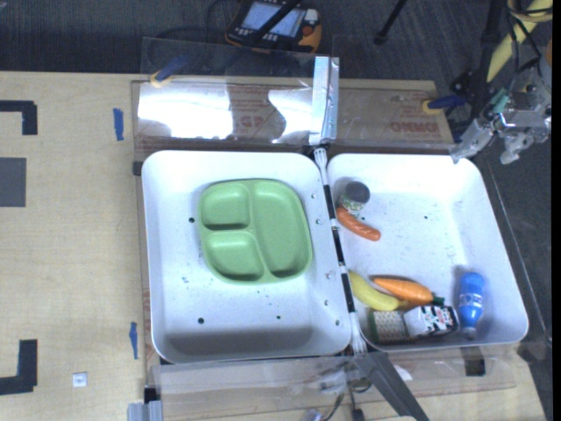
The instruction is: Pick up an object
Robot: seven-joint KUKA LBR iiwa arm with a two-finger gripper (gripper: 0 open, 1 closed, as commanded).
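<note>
The right bin holds several small objects. A grey can lies near its left wall, with a red-orange sausage-shaped toy just below it. Toward the front lie a yellow banana, an orange carrot, a blue bottle and a dark-and-white packet. My gripper hangs above the bin's far right corner, outside the rim and well away from every object. Its fingers stand apart, open, with nothing between them.
The left bin carries a green divided plate. A raised divider separates the two bins. A clear panel stands behind the left bin. Cables and stands crowd the far right.
</note>
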